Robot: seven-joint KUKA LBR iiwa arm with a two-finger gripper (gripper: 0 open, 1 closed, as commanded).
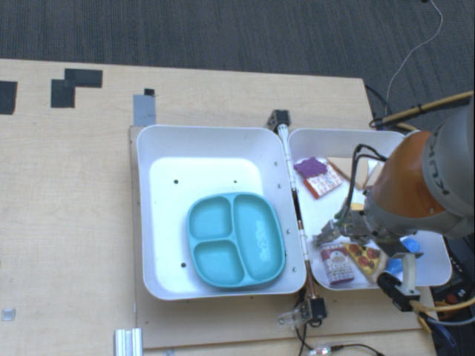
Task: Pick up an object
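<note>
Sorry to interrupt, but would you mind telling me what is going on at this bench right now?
The grey-and-orange arm is reaching into the right bin, with its gripper low over a few small packets, close to a red-and-white one. A purple packet lies further back in that bin. Nothing can be seen held between the fingers, so no pick is evident yet. The left bin holds a blue divided plate.

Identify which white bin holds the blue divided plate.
The left bin: the plate lies in it. The right bin, under the arm, holds small packets instead.
</note>
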